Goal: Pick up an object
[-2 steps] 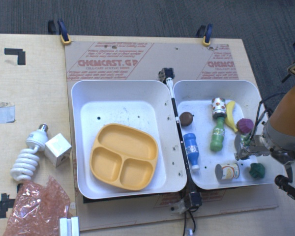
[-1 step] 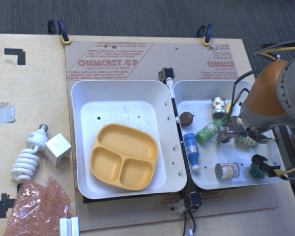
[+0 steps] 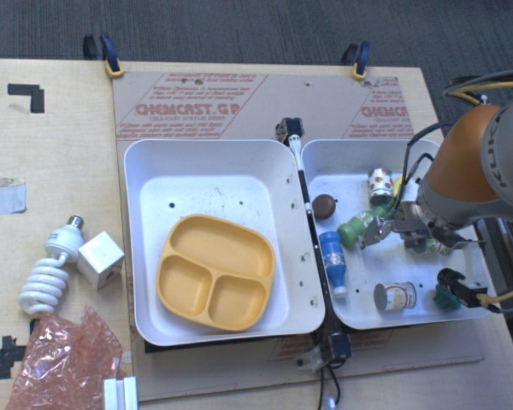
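While the arm hangs low over the right bin (image 3: pixel 359 314) | jaws (image 3: pixel 392 229): cannot tell if open or closed | nearest target: green bottle (image 3: pixel 356 228), just left of them | risk: crowded bin; blue bottle (image 3: pixel 332 261) and small can (image 3: pixel 396 296) near, bottle may roll away if nudged

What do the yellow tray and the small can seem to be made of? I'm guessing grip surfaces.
The yellow tray in the left bin looks like moulded plastic, matte: even colour, rounded compartment walls, soft sheen. The small can in the right bin looks like metal under a paper label: its grey end is duller than the printed side. Neither is certain.
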Tool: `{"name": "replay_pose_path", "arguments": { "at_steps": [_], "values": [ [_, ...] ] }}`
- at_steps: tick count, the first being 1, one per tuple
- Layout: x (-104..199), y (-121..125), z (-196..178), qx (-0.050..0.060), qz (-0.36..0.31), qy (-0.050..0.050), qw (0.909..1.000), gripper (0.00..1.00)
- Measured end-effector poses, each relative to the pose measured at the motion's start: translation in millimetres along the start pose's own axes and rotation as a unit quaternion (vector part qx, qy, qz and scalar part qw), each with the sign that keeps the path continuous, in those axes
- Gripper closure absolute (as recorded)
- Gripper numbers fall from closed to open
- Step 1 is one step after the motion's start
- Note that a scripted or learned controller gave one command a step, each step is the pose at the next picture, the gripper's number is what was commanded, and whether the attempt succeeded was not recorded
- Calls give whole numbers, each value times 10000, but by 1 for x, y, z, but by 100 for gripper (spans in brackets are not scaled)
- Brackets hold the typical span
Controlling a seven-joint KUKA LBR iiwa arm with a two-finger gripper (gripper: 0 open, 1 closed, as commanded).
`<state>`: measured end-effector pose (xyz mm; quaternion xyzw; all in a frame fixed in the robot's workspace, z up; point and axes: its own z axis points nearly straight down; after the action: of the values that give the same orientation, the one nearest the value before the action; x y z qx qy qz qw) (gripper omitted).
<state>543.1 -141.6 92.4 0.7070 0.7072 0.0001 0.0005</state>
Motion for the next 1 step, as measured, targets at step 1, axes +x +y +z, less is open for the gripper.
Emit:
{"name": "replay_pose_path", "arguments": {
  "at_steps": [1],
  "values": [
    [0, 1, -10, -7, -1, -5, 10000, 100]
  ]
}}
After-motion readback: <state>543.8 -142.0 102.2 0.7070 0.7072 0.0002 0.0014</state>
